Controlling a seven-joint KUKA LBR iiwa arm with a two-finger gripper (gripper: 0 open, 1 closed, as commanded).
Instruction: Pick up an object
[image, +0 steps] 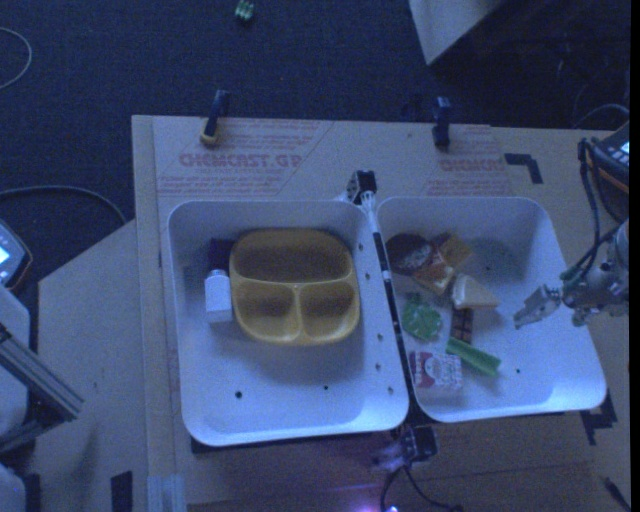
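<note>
My gripper (543, 306) hangs over the right side of the right bin (520, 228), its fingers spread open with nothing between them. To its left lies a cluster of small objects: a brown round piece (405, 252), an orange packet (438, 272), a pale wedge (473, 293), a green round item (421, 321), a dark bar (461, 325), a green stick (473, 357) and a red-and-white packet (436, 369). The wedge and the green stick are nearest, still well apart from the fingers.
The left bin (200, 380) holds a yellow divided plate (295, 285) and a small white bottle (217, 295) beside a dark item. A ridge (388, 300) separates the bins. Clamps (212, 118) sit at the bench's back edge.
</note>
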